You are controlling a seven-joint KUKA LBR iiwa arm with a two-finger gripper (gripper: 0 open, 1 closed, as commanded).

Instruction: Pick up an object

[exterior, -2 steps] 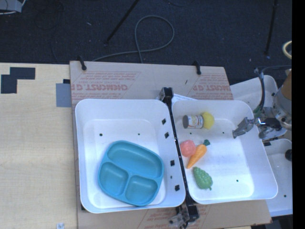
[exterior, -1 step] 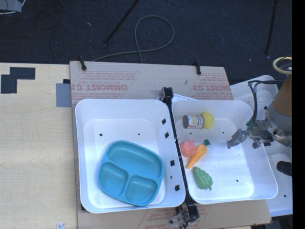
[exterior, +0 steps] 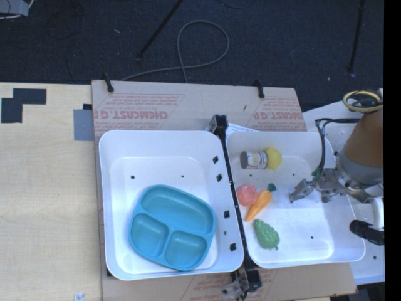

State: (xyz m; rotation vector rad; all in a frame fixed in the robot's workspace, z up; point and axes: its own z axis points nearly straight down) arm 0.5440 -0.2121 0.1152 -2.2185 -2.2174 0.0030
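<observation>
Two shallow white bins sit side by side on the bench. Nearest in the left bin (exterior: 119,168) lies a blue divided plate (exterior: 171,226). In the right bin (exterior: 313,243), the nearest thing is a green bumpy toy (exterior: 267,234); just beyond it an orange carrot (exterior: 258,204) lies at a slant, touching a pink piece (exterior: 246,194) on its left. To the right, the gripper (exterior: 302,191) hangs over bare bin floor, well apart from the toys; its fingers look slightly parted with nothing between them. Farthest back, a small jar (exterior: 253,160) lies on its side against a yellow toy (exterior: 273,158).
</observation>
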